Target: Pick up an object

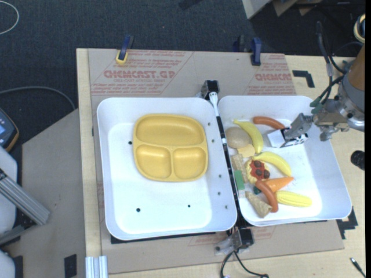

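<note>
Nearest the camera, the right bin [330, 172] carries a heap of toy food along its left side: a corn cob [294, 199], a carrot [277, 183], a small pizza slice [258, 169] and a yellow banana [275, 162] just above them. Across the divider, the left bin [116, 172] holds a yellow divided plate [171, 146], three compartments facing up. Farther back in the right bin, a second banana [250, 133] curves beside a tan bread roll [236, 136], with a red sausage [269, 122] lying near the far rim. The gripper [294, 133] reaches in from the right and hovers low just right of that sausage; whether its fingers are apart or together cannot be told, and nothing is seen between them. Beyond the bins, the cardboard sheet [191, 68] reads "CHEMCAST" in red print (the rest is too faint to read), pinned by a yellow clamp [122, 55] and a blue clamp [255, 50].
</note>
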Available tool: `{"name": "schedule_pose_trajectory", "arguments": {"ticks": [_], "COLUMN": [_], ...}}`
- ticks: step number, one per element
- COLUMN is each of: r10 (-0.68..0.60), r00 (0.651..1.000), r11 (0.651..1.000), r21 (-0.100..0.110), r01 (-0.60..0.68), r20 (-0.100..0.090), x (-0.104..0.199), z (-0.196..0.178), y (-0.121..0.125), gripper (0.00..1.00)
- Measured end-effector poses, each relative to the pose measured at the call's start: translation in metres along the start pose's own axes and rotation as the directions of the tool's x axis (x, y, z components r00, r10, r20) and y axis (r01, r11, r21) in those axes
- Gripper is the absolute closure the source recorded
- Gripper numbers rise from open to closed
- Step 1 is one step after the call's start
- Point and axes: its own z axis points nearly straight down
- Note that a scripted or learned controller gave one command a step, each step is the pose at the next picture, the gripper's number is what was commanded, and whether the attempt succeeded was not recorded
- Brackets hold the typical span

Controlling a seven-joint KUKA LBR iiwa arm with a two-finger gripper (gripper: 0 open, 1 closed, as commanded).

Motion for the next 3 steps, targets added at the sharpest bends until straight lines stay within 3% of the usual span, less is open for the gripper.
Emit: {"name": "schedule_pose_trajectory", "arguments": {"ticks": [1,3], "r10": [-0.002,-0.001], "r00": [1.0,1.0], "r11": [1.0,1.0], "r21": [-0.011,-0.002], "r01": [0.002,0.001], "r20": [0.002,0.0], "x": [0.0,0.004], "z": [-0.005,0.107], "y": [0.002,0.0], "gripper": [0.0,0.0]}}
